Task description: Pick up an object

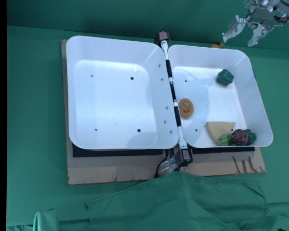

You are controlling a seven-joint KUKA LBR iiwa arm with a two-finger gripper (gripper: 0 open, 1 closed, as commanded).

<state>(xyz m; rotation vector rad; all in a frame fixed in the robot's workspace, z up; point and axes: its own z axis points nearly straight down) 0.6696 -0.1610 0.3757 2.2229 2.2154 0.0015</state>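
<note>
My gripper hangs high above the far right corner of the right bin, fingers spread open with nothing between them. Inside that bin lie a dark green pepper-like piece near the far right, an orange pretzel-like ring by the left wall, a tan wedge at the near side, and a dark red and green berry-like cluster next to the wedge. The gripper is well above and apart from all of them.
The left bin sits beside the right one, with a black-and-white divider bar between them. Both rest on a cardboard sheet. A small orange item lies beyond the right bin's far rim. Green cloth bunches at the front.
</note>
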